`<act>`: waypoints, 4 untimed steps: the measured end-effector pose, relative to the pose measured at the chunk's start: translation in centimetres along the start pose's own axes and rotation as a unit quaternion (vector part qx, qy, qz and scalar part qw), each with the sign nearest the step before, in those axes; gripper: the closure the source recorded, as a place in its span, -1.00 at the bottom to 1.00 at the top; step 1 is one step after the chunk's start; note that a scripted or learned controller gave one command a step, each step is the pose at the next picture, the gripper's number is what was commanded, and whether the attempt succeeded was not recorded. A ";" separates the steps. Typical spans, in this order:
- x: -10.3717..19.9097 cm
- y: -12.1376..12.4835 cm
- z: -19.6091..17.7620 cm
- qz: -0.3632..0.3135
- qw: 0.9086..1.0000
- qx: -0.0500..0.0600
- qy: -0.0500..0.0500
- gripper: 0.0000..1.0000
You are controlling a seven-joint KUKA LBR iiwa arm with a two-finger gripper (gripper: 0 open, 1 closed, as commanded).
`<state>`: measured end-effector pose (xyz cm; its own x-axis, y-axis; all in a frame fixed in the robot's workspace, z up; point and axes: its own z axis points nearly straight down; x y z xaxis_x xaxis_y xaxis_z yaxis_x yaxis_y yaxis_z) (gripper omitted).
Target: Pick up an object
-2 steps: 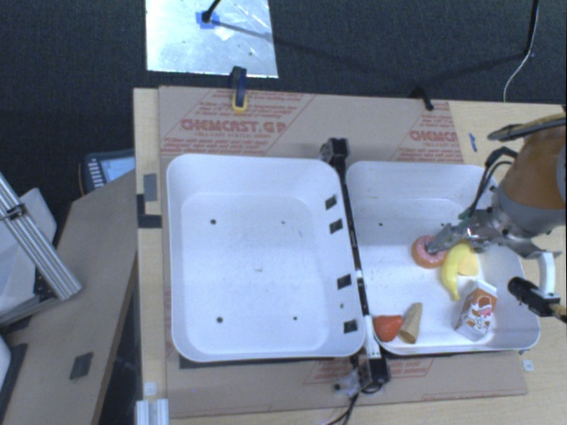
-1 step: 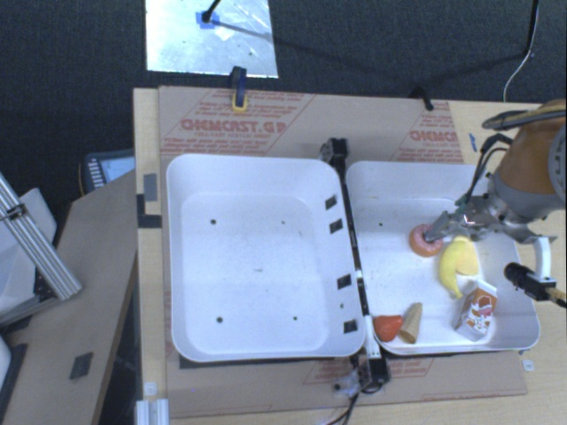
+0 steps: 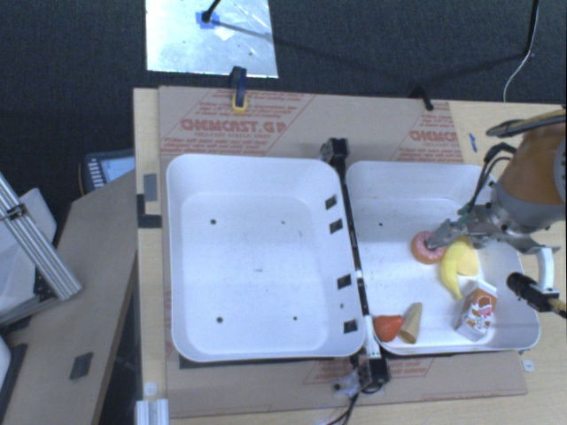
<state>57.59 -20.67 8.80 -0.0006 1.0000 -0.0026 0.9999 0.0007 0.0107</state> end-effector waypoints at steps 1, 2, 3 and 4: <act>0.0 -1.9 0.0 0.000 1.000 0.000 0.000 -1.00; 0.2 -1.6 -1.3 0.000 1.000 -0.001 0.003 1.00; 5.6 -1.2 -8.1 -0.003 1.000 0.003 0.001 1.00; 15.8 -1.3 -18.5 -0.008 1.000 -0.001 0.003 1.00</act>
